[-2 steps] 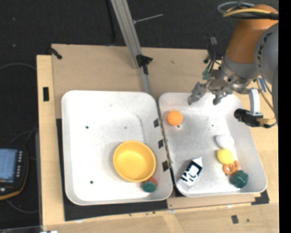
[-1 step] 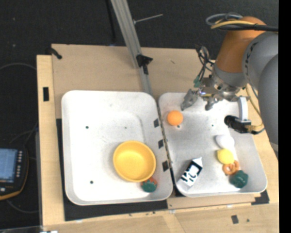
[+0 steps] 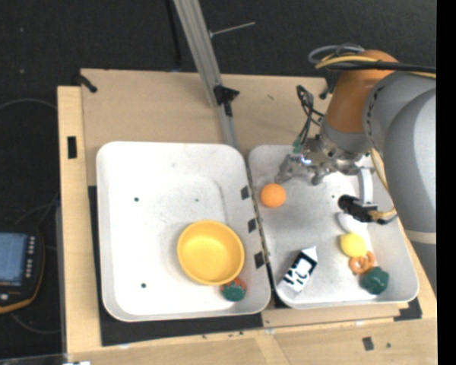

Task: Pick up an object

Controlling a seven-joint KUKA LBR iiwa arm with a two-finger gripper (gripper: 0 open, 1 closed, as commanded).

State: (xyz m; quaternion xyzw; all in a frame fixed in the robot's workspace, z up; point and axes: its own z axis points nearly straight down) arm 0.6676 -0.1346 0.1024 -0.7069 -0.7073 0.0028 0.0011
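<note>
- The grey arm with its orange band (image 3: 349, 101) reaches in from the right and hangs its hand (image 3: 308, 166) over the back of the right-hand shallow white bin (image 3: 285, 158), apparently at the approach step, with nothing seen between its parts.
- Whether the hand is spread or closed cannot be told from this slant.
- The nearest likely target, a small smooth orange ball (image 3: 273, 196), lies on the right bin's floor close to its left wall, just in front of the hand and apart from it.
- The next move, by this reading, calls for a short shift toward the ball, then a straight descent; a round ball may roll if nudged.
- Farther forward in the same bin sit a yellow rounded piece (image 3: 353, 244), a teal lump (image 3: 375, 280) and a black-and-white block (image 3: 299, 268).
- A yellow plastic bowl (image 3: 210, 252) rests in the left bin (image 3: 159, 173) on the tan surface (image 3: 137, 105).
</note>
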